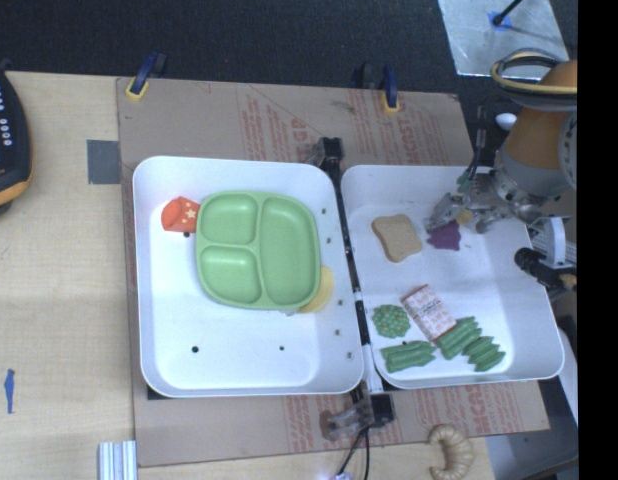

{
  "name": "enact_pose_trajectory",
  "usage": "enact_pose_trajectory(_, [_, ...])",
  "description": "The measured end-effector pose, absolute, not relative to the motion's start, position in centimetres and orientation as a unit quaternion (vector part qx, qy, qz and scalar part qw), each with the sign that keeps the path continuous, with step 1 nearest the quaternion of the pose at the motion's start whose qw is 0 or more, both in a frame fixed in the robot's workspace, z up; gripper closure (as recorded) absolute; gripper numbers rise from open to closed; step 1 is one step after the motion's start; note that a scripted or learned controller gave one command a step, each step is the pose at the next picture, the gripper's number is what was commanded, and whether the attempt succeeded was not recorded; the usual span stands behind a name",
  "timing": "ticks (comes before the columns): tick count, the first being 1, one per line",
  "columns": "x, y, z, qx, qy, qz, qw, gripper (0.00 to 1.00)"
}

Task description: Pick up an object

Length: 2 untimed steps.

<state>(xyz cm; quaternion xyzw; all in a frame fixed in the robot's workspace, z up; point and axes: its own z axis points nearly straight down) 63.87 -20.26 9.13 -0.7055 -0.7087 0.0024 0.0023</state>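
Fig.: hand [457,211] low in right bin [549,353], w/ purple object [445,236] just beside its tips; you can't tell the finger state. Nothing lifted yet, so grasp & raise are, by the look of it, left
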Motion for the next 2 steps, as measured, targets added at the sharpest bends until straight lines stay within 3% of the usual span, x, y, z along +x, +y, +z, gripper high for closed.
enact_pose_trajectory(2, [65.1, -19.8, 9.2, -0.705, -0.709, 0.0009, -0.001, 0.00])
